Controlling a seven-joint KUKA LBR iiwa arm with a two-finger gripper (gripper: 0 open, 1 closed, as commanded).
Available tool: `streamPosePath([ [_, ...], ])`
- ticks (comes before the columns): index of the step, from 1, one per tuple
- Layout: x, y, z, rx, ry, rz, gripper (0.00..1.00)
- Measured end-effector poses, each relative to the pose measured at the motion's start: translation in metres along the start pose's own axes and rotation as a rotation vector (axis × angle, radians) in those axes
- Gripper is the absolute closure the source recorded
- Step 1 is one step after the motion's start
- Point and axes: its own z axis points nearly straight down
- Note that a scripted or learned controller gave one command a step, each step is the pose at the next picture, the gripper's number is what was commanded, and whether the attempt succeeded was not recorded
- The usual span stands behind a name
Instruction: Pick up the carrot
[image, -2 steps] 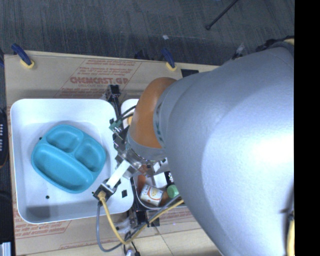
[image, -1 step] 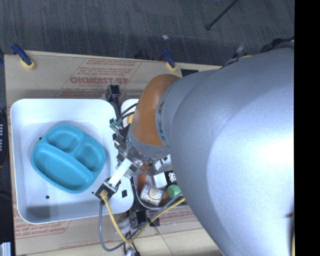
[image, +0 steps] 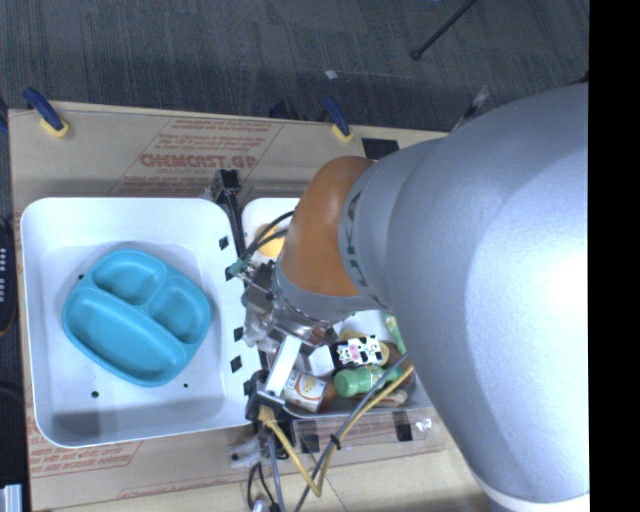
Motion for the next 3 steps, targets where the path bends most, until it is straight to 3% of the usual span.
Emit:
streamPosePath([
  [1,-0.059,0.039,0.0,0.001,-0.001,-0.29,1.0],
  [2,-0.032,0.022,-0.007,-0.005,0.001,0.006,1.0],
  [3,-0.026,0.03,-0.045,-0.002,0.001,0.396,1.0],
])
